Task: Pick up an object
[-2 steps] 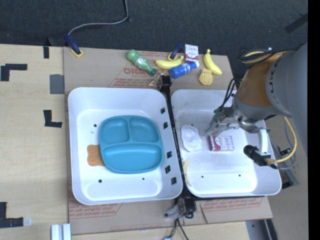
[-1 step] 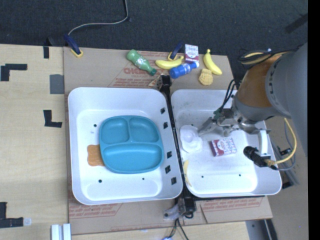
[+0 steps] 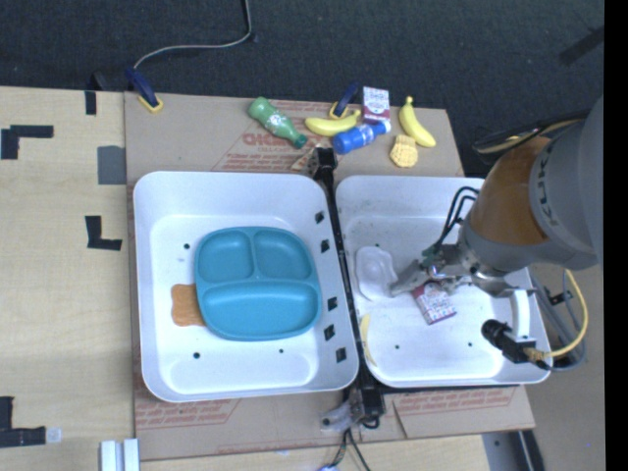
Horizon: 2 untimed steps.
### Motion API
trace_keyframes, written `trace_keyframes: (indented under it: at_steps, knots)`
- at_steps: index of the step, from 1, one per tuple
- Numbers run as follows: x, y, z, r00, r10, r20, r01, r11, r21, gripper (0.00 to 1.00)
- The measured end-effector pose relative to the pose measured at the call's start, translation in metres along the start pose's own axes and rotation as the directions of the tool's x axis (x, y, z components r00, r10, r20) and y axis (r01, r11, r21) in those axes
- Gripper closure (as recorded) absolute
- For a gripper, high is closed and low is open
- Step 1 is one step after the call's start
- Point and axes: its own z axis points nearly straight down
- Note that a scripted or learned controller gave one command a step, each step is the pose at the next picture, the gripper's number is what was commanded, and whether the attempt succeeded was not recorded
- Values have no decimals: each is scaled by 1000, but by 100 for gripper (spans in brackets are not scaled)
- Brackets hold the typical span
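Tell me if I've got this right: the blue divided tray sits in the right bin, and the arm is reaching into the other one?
Not quite. The camera view shows the blue tray in the left bin. The arm is reaching into the other one, the right bin.

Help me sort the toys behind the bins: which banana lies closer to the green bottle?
The banana curved flat beside the blue bottle; the other banana lies farther right, past the small carton.

A small flat packet with a red-and-white printed face (image 3: pixel 435 305) is lying tilted on the floor of the right white bin (image 3: pixel 461 366), just beside a clear, pale plastic cup (image 3: pixel 374 269) lying to its left.
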Motion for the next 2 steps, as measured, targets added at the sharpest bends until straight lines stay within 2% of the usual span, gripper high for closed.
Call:
trace_keyframes:
  at_steps: [1, 2]
  knots:
    - [0, 1, -10, 1000, 0, 1, 0, 1000, -1, 100]
    - [77, 40, -98, 1000, -3, -3, 3, 1000, 3, 100]
